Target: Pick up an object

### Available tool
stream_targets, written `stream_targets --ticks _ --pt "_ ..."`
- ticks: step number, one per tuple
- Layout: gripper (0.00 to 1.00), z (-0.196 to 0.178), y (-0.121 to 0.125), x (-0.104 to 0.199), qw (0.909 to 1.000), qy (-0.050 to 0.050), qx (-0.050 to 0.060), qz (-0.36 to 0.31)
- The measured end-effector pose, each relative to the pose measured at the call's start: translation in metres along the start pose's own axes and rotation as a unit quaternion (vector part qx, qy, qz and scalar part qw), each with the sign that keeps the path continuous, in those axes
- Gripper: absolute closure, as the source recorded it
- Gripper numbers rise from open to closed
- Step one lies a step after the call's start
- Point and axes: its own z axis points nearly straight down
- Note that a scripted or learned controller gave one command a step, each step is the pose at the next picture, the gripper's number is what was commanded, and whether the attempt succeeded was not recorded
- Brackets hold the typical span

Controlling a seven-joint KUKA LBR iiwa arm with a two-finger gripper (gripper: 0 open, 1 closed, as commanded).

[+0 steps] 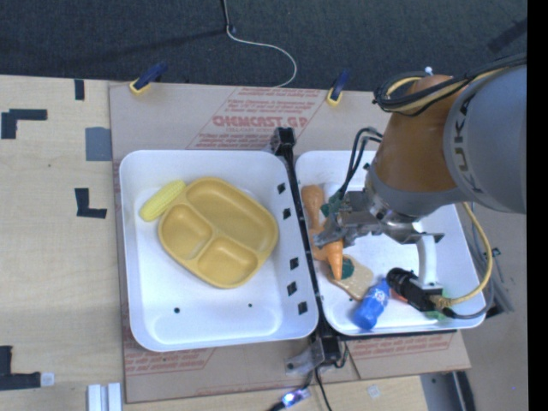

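The right bin (454,311) holds the loose objects. An orange carrot (312,202) lies by its left wall. A second carrot (333,253) with a green tip sits just below it. A tan flat piece (357,279) and a blue bottle (370,307) lie near the front. My gripper (341,225) hangs low over the left side of this bin, just above the second carrot. The wrist body hides the fingertips, and I see nothing between them.
The left bin (150,315) carries a yellow compartment plate (218,231) and a yellow corn cob (162,200) at its upper left. The black divider (295,229) runs between the bins, close to my gripper. A black cable plug (412,290) hangs off the wrist over the right bin.
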Motion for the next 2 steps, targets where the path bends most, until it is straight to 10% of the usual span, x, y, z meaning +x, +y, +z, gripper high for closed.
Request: stream_targets --ticks 2 --pt "1.00 0.005 0.003 0.002 1.0000 -0.001 0.000 0.002"
